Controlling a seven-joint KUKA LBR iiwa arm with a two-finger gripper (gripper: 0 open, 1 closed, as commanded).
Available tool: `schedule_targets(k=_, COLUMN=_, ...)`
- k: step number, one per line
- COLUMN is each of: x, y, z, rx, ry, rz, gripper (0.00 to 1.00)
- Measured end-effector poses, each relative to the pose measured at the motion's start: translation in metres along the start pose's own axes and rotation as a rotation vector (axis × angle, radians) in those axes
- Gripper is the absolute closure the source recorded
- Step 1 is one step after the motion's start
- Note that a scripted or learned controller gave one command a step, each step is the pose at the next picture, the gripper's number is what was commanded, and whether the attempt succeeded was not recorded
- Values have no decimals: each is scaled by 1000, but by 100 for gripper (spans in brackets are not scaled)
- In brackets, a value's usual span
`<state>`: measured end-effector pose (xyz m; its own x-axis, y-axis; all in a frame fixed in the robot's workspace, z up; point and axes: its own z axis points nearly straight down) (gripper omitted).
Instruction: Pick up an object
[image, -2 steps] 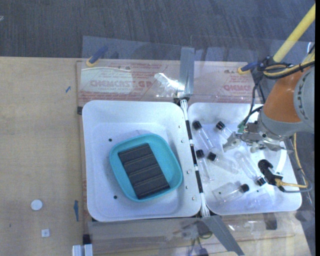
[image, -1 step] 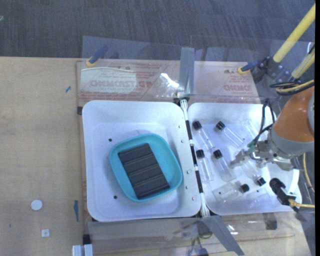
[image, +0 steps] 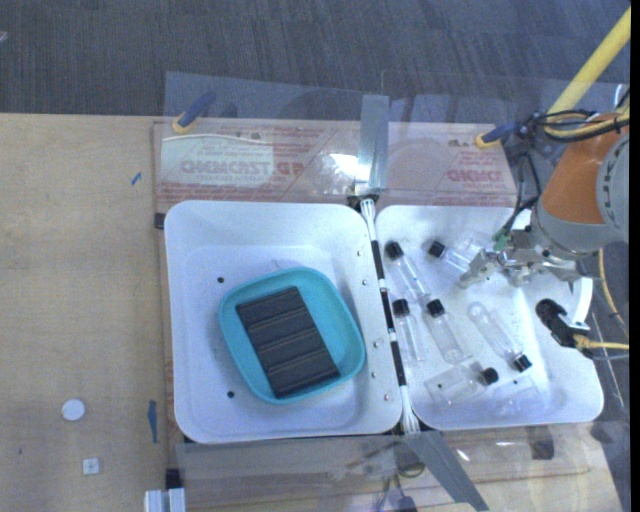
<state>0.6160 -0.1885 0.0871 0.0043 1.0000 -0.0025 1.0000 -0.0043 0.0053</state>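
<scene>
Two shallow white bins sit side by side on the wooden surface (image: 70, 250). The left bin (image: 190, 240) holds a teal tray (image: 340, 310) lying at a tilt, and inside it rests a dark ribbed block (image: 287, 342), grooved across into several bands.

The right bin (image: 580, 395) is scattered with clear plastic vials (image: 410, 275) with black caps, lying on their sides at different angles. One lies close to the divider at the far left of the bin, another just beside it nearer the middle (image: 445, 335), one at the far side (image: 450, 255), and a couple more toward the near right (image: 500, 345). None of them is stacked; most lie apart from one another.

The grey arm (image: 585, 190), with its orange band, comes in from the right over the far right part of this bin. Its hand (image: 505, 262) is low over the bin, beside the far vials. I cannot tell from here whether its two sides are apart or together, and no vial is plainly between them.

Behind the bins lies a clear plastic sheet (image: 300, 165) with red lettering. A small white disc (image: 73, 409) lies on the surface to the near left.
</scene>
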Motion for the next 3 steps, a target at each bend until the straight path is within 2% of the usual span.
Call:
schedule_targets(k=1, x=8, y=44, z=3, rx=37, ry=1, rz=-39, gripper=0)
schedule_targets(k=2, x=26, y=-38, z=-1, rx=0, ry=1, rz=-48, gripper=0)
schedule_targets(k=3, x=76, y=-40, z=-1, rx=0, ry=3, rz=31, gripper=0)
